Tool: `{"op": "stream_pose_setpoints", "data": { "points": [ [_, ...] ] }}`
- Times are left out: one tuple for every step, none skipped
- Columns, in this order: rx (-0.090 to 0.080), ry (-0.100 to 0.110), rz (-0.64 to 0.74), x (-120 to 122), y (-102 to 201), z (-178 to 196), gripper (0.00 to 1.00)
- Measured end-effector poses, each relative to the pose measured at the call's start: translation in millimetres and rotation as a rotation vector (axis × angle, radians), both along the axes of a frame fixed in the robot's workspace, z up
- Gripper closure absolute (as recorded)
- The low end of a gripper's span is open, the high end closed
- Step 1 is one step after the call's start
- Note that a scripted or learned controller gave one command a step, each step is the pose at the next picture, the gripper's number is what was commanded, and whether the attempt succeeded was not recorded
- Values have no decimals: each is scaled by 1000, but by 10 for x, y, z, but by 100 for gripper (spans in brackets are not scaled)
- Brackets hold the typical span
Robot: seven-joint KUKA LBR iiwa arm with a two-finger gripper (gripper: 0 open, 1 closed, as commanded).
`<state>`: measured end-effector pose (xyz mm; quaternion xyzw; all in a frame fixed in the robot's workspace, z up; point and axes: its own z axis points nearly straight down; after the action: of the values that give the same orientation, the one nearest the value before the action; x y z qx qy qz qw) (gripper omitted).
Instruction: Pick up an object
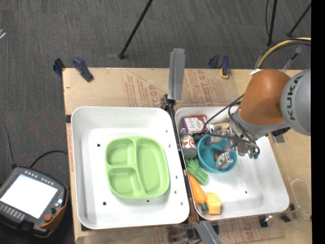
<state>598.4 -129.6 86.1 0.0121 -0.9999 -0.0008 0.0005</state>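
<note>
Camera view | cardboard-topped bench (127, 85) on dark carpet; tripod legs at top; "KUKA" legible on arm, right | gripper (225, 159) over teal bowl (208, 156), right bin (254, 187); jaw state: cannot tell | green divided plate (137, 166), left bin (86, 136)

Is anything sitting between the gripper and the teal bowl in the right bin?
Nothing visible. The gripper hangs directly over the teal bowl, with its tip inside the rim. The purple box, can and green toy crowd the bowl's left side only.
</note>
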Motion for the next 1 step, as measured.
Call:
{"op": "stream_pose_setpoints", "data": {
  "points": [
    [-9, -3, 70, -392, 297, 17, 0]
  ]
}}
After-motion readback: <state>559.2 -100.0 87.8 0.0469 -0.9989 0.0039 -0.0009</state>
